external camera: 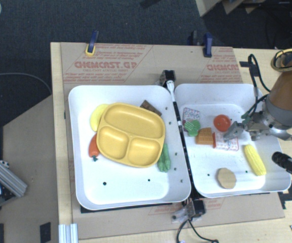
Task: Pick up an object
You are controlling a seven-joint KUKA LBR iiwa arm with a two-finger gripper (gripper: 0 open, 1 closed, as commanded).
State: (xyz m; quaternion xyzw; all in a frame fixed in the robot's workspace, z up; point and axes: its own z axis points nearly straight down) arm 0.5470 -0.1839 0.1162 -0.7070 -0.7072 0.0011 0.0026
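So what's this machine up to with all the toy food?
The arm reaches in from the right over the right bin. Its gripper sits low beside the tomato, near the corn, with nothing visibly between its fingers. A potato lies nearer the front. The left bin holds a yellow tray lying over other toys.

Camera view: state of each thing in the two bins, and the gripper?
yellow divided tray: flat in the left bin, lying over other items
orange-red item: partly under the tray's left edge
green item: partly under the tray's right edge
tomato: loose in the right bin
corn cob: lying flat, right bin
potato: lying loose, right bin
gripper: low in the right bin beside the tomato
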